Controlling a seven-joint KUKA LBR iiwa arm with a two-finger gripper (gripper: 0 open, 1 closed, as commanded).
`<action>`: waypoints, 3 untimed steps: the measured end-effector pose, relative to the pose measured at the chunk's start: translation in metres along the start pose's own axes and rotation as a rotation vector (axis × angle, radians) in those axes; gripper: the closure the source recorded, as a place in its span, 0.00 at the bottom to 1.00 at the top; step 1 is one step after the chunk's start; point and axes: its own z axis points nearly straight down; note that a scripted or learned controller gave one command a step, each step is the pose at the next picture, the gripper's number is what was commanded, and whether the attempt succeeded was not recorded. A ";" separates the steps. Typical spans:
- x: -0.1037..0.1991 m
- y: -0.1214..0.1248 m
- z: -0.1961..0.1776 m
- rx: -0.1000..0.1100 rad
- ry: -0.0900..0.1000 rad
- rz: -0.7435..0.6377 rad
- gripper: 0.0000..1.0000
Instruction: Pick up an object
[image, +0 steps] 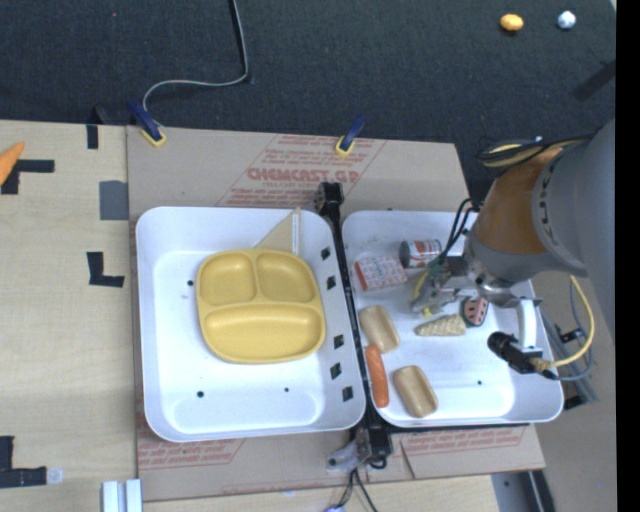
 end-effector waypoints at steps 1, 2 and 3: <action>0.000 0.000 0.000 0.000 0.000 0.000 0.00; 0.001 0.000 -0.009 0.002 0.001 -0.001 1.00; 0.001 0.000 -0.009 0.001 0.001 -0.001 0.00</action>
